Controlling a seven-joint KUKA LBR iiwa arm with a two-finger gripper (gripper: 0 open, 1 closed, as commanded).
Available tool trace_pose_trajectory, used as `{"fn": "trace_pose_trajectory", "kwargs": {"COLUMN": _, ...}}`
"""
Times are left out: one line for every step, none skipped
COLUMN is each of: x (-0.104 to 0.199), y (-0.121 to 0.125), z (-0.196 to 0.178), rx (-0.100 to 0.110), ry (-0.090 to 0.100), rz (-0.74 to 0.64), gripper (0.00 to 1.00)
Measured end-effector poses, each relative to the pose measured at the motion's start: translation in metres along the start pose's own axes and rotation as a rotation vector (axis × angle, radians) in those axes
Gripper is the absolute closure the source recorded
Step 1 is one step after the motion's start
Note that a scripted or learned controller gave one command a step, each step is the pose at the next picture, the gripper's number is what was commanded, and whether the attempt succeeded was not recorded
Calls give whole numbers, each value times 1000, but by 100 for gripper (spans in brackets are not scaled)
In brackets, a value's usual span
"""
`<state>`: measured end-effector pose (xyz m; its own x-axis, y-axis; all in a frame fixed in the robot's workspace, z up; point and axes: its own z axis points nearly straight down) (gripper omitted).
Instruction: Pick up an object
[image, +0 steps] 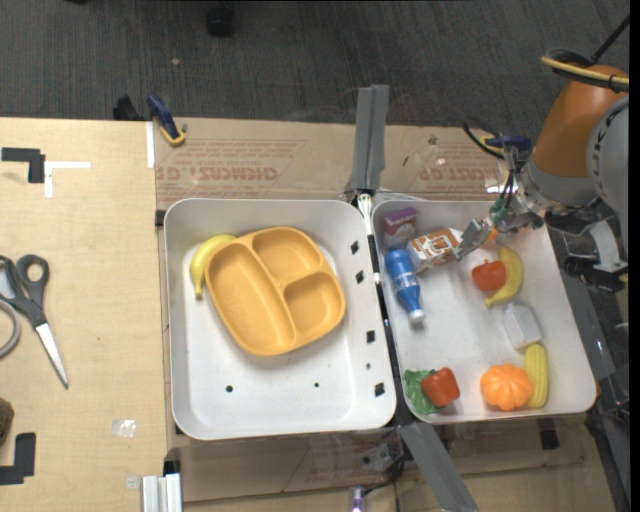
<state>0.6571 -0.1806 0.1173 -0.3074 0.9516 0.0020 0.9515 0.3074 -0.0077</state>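
The right bin (560, 330) holds several objects: a purple cup (399, 218), an orange-and-white snack box (436, 247), a blue bottle (403, 281), a red tomato (489, 275) against a yellow banana (511, 279), a clear plastic piece (521, 325), a corn cob (537, 372), an orange pumpkin (505, 387) and a red pepper (439, 385) with green leaves. My gripper (478, 236) hangs low at the back of this bin, right at the snack box's right end and just above the tomato.
A yellow divided plate (272, 288) fills much of the left bin (200, 400), with a second banana (206, 258) tucked at its left rim. Scissors (36, 310) lie on the wooden bench at far left. The arm (575, 130) enters from the upper right.
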Motion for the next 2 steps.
{"fn": "trace_pose_trajectory", "kwargs": {"x": -27, "y": -40, "z": 24, "rx": -11, "ry": -1, "rz": -8, "gripper": 0}}
{"fn": "trace_pose_trajectory", "kwargs": {"x": -28, "y": -41, "z": 15, "rx": -7, "ry": -3, "rz": -11, "gripper": 100}}
